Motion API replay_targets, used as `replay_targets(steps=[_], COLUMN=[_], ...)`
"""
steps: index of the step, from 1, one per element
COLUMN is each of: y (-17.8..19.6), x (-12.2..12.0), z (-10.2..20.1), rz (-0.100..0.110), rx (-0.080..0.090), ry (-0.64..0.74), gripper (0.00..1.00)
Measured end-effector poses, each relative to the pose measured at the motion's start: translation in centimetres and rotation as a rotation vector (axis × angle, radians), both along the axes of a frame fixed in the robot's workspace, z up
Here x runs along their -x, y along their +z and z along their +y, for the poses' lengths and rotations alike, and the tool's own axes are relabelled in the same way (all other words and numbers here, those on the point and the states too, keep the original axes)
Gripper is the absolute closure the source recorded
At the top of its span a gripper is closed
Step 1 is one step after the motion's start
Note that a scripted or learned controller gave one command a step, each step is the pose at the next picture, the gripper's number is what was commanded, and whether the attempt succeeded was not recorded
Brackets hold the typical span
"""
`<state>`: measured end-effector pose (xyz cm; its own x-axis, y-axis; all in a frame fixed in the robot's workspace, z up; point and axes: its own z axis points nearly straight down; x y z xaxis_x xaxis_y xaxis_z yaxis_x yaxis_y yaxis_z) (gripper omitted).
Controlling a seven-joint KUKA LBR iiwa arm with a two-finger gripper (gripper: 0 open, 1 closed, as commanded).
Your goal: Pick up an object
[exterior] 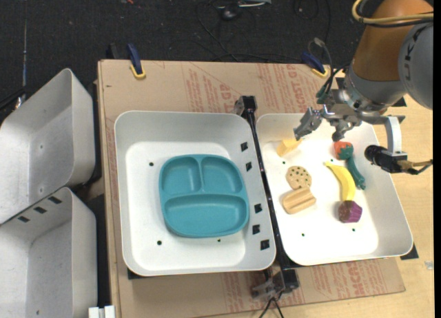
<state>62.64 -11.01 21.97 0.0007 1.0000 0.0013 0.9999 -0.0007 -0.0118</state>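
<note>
The right bin [386, 241] holds several toy foods: a yellow cheese wedge [288, 146], a brown cookie [298, 176], a tan bread piece [298, 202], a yellow banana [343, 180], a purple item [349, 211], and a red-and-teal piece [347, 155]. My gripper [322, 124] hangs over the far side of this bin, just right of and above the cheese wedge. Its two dark fingers [306, 125] are spread, with nothing between them.
The left bin [131, 172] carries a teal divided plate [204, 195]. A black divider [256, 172] runs between the bins. Two white containers [41, 144] stand off the bench to the left. Blue clamps [135, 60] grip the far cardboard edge.
</note>
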Motion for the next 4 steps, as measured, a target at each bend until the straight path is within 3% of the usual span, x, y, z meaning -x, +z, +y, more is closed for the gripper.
replay_targets(steps=[1,3,4], y=[0.7,-9.6,-13.0], x=[-0.3,1.0,1.0], z=[0.0,0.1,0.1], rz=[-0.012,-0.005,-0.009], rx=[0.001,0.001,0.001], ry=[0.002,-0.001,0.000], gripper=[0.00,0.00,0.00])
